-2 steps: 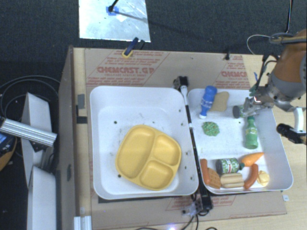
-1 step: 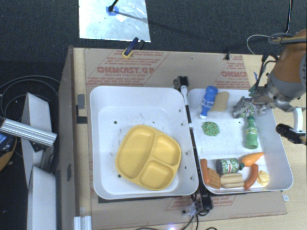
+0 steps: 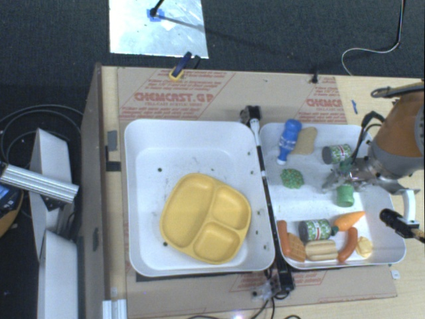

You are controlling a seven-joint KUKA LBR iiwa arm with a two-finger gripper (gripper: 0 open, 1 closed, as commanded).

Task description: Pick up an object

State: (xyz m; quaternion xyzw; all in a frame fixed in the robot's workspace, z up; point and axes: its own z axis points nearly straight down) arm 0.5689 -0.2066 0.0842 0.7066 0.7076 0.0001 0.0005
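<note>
**Green clutter, tight quarters at the right bin**

Green toys crowd the pincer [image 3: 340, 180], which sits low at the centre right of the frame, over the right bin [image 3: 398, 248]. Whether it is spread or closed, and whether it has anything, I cannot tell; the metal tips blur into the items beneath. A green cylinder [image 3: 344, 194] lies just below it and a can [image 3: 337, 153] just above, both close enough to be the target.

The risk, as I judge it, is a glancing contact: round items on slick white plastic would likely roll or skid away instead of seating. A second can [image 3: 315, 230], a carrot [image 3: 348, 219] and a sausage [image 3: 348, 244] lie packed near the bin's lower edge, so a pushed piece could jam among them. The blue bottle [image 3: 288, 138] and green lump [image 3: 291, 177] lie toward the dividing wall.

The left bin [image 3: 143, 178] holds a yellow tray [image 3: 204, 216]. Both bins rest on brown printed board covering the table [image 3: 179, 95]; dark carpet [image 3: 53, 32] lies beyond, with a foil sheet [image 3: 158, 20] at upper left.
</note>
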